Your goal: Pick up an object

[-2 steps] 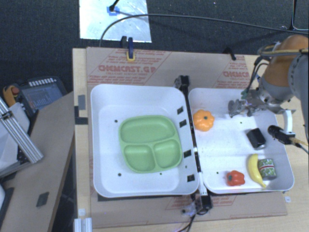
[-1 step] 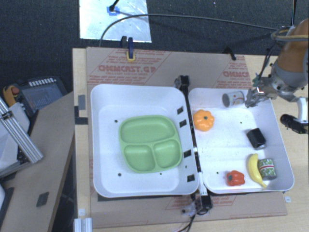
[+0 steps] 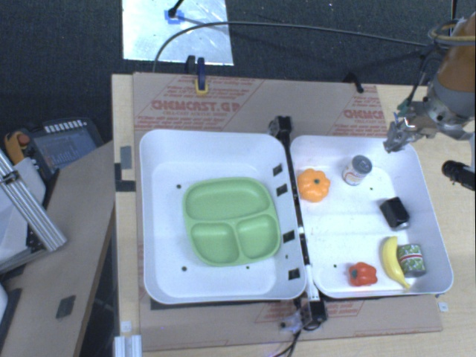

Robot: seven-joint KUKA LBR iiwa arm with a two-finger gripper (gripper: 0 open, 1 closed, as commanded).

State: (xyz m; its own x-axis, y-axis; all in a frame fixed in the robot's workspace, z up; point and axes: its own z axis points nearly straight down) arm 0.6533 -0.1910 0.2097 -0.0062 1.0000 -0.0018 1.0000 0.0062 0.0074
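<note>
The gripper hovers at the right bin's far rim; its grip state perhaps released, I cannot tell.

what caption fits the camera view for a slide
Gripper above the right bin's far corner; pumpkin, can, banana inside; green tray in left bin.

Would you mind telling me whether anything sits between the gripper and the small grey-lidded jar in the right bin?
Nothing visible does. The gripper hangs over the right bin's far right corner, and bare white floor separates it from the jar.
</note>
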